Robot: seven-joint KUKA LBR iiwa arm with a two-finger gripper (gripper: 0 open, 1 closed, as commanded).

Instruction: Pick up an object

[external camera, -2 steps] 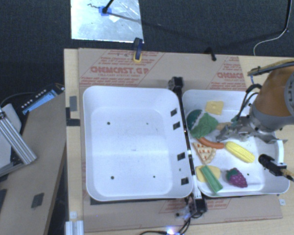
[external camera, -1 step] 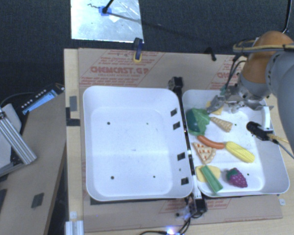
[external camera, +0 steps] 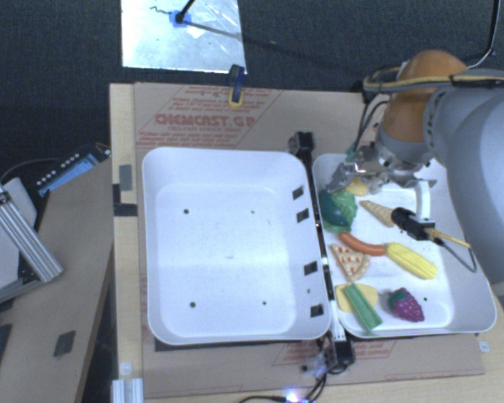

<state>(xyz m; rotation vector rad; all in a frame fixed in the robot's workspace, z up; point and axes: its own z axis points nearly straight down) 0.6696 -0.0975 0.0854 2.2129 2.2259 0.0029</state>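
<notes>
Your pincer (external camera: 346,177), jaw state impossible to tell, hovers above the green toy vegetable (external camera: 337,210) in the right bin (external camera: 470,305); the cardboard (external camera: 206,117) at upper centre reads "CHEMCAST GP".

Two white bins (external camera: 227,162) are seen on a tan bench (external camera: 67,250). A yellow corn cob (external camera: 412,260), purple grapes (external camera: 407,306), an orange-red sausage (external camera: 363,244) and green leafy lettuce (external camera: 337,210) are shown.
</notes>
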